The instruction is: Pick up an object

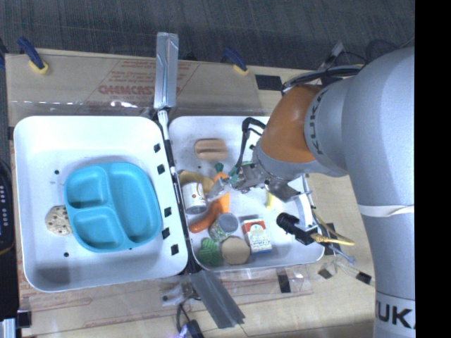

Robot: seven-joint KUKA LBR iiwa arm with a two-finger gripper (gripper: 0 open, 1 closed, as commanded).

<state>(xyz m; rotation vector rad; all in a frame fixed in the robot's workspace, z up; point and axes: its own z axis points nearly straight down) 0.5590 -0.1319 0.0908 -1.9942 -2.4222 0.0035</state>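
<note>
Arm reaches in from the right; gripper (236, 178) is low inside the right bin (296, 255), about mid-bin, just above the cluttered left half. Whether the claw is wide or narrow: cannot tell, the wrist and its fittings hide it from this angle, and nothing is visibly held. Candidate objects all lie in the right bin: a tan bread roll (211, 148) near the far wall, a small can (195, 197) lying along the left wall, an orange carrot (211, 214) slanting just below the gripper, a round grey tin (227, 224), a small red-and-white carton (257, 235), a brown ball (236, 251) and a green item (211, 252) by the near-left corner. Judgement: the carrot or the can looks like the nearest target. For a clean grasp, straddle the carrot across its narrow width, keep clear of the can and tin touching it, and descend slowly, since the items are packed close and one may be nudged aside. The bread roll sits apart and would be an easier pick. Left bin (28, 189) holds a blue divided tray (111, 204) and a cookie (56, 220) by its left wall. Bins rest on a cardboard-covered bench (106, 76) held by blue clamps (33, 55); dark carpeted floor beyond.
</note>
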